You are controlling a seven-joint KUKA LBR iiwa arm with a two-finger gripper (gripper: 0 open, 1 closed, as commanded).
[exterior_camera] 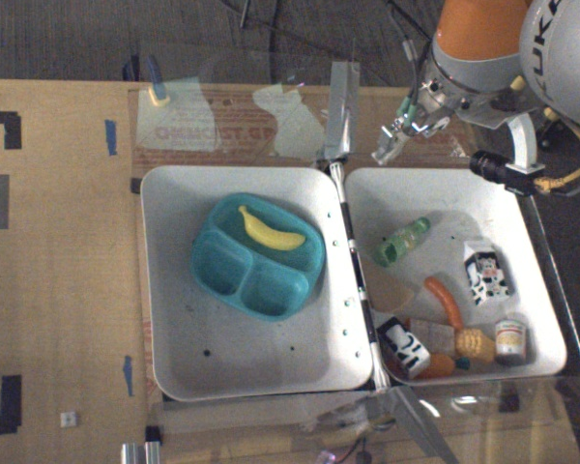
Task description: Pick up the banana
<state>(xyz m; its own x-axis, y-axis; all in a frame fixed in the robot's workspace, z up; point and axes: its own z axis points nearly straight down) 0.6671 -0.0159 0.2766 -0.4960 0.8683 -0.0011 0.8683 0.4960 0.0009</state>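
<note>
The fingers (391,146) hang above the far rim of the right bin (546,288), near the divider between the two bins. They show as pale, narrow prongs pointing down and to the left, with nothing between them; whether they are spread or together cannot be told at this size. They touch nothing that can be made out.

Up and to the right of the fingers the grey wrist rises into the orange band (478,13), and on the grey arm (561,27) casing at the right edge the letters "KUKA" can be read.

Down and to the left of the fingers, well apart from them, the banana (269,232) lies in the upper compartment of a teal divided plate (256,259), which sits in the left bin (174,336).

Directly below the fingers, in the right bin, lies a green bottle (402,240). Further down and right are an orange carrot-like piece (444,301), a small black-and-white carton (484,276) with a cow pattern, a small jar (509,339), a yellow figure-like toy (473,343) and a dark packet (404,344) with white marking; their print is too small to read.

Left of the fingers, the cardboard sheet (208,129) on the bench (48,259) behind the left bin bears faded red lettering that cannot be made out.
</note>
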